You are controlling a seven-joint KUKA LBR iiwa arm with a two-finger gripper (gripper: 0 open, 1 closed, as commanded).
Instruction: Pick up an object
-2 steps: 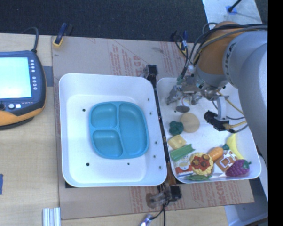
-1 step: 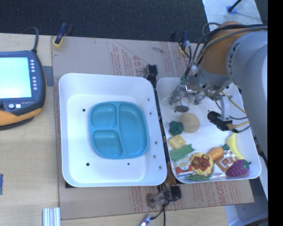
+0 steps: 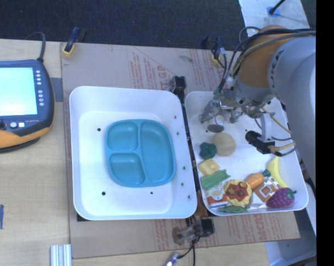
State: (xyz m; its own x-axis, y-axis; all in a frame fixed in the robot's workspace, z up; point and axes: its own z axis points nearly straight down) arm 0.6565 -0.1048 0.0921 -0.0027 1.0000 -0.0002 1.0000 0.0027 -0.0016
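Observation:
My gripper (image 3: 219,115) hangs over the back of the right bin (image 3: 300,204), open, with nothing between its fingers. Just in front of it lies a small dark grey oval (image 3: 215,128). A tan round piece (image 3: 224,144) and a dark green lump (image 3: 208,149) sit a little nearer the front. Toward the bin's front lie a yellow block (image 3: 209,167), a green vegetable (image 3: 214,179), a small pizza (image 3: 237,193), a carrot (image 3: 254,180), a banana (image 3: 276,172) and purple grapes (image 3: 281,198).
The left bin (image 3: 84,148) holds a blue divided plate (image 3: 140,152). A teach pendant with a screen (image 3: 17,101) lies off the bench's left side. The grey arm with its orange band (image 3: 258,65) crosses the right bin's back right corner.

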